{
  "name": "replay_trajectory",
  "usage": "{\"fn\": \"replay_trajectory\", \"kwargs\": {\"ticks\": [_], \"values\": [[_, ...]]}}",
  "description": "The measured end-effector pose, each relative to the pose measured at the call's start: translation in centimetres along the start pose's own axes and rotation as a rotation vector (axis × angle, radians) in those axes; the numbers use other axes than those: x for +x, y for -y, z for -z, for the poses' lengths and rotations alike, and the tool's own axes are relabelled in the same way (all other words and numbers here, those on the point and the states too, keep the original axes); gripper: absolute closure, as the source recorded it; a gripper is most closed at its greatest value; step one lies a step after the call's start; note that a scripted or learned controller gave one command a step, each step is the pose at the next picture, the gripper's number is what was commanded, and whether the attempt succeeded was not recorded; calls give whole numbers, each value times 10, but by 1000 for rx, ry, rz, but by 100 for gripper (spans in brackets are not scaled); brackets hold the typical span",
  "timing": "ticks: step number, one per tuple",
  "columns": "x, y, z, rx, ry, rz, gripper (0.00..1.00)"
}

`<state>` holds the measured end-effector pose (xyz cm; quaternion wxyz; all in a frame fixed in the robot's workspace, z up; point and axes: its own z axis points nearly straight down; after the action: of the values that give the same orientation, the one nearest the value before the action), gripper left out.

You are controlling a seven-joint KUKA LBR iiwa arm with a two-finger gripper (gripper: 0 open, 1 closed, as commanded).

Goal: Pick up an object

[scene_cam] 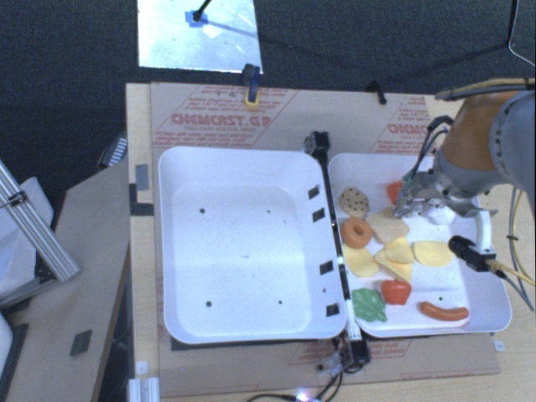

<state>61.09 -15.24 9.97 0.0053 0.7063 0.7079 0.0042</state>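
A grey KUKA arm with an orange band reaches into the right-hand bin of a two-bin bench, its gripper lowered among a heap of toy food. The tip sits just beside a pale wedge, between it and a small red piece near the bin's far wall. Whether the tool is open, closed or gripping anything cannot be told from this angle; the wrist body covers the tip, and nothing is plainly seen held.

Taking the pale wedge as the landmark: a speckled cookie lies just to its left, an orange ring touches its near-left corner, and yellow slices overlap its near edge. Farther toward the bench front sit a tomato, a green leafy piece and a sausage. The left bin lies well apart beyond the divider.

The risk here is crowding. With pieces touching and overlapping, a closing grip may catch two items at once, or pinch only a thin edge of the flat wedge and lose it on the lift. The small red piece, close to the wall, could simply be nudged aside. A flat slice may also slide under pressure rather than seat.
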Motion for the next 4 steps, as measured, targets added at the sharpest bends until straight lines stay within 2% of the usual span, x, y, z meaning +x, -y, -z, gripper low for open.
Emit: {"fn": "replay_trajectory", "kwargs": {"ticks": [1, 2, 3, 4], "values": [[0, 0, -1, 1, 0, 0, 0], [21, -37, -15, 9, -1, 5, 0], [19, -37, -4, 8, -1, 4, 100], [48, -60, 60, 13, -1, 4, 100]]}}
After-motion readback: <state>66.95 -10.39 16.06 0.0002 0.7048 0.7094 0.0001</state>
